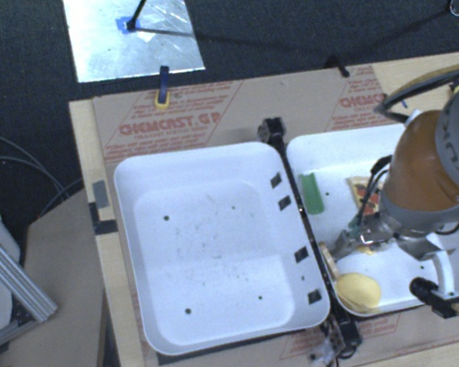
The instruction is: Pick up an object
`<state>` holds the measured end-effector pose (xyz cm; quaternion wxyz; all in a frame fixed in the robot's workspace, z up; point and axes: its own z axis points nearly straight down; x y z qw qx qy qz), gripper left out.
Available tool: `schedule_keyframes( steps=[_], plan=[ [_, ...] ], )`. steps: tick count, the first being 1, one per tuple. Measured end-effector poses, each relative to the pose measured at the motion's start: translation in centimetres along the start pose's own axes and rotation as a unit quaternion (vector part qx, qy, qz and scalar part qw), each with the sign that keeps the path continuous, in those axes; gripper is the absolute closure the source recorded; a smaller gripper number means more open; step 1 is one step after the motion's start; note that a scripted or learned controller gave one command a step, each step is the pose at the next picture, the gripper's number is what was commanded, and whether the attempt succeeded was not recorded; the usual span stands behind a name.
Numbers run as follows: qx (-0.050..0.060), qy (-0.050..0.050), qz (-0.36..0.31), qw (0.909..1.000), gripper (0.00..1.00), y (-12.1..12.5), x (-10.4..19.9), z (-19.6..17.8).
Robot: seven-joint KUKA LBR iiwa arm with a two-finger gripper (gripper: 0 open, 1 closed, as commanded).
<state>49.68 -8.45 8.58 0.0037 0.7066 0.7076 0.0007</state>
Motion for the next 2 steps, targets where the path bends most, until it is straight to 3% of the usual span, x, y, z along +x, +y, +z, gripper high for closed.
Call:
schedule_keyframes(
  steps=[1,2],
  plan=[
    [-0.008,0.002,-0.004,1.0000,0.00,5.2,3.6,-19.5],
    [0.008,0.002,0.003,1.0000,0.00,3.2,-3.4,0.5]
  ],
)
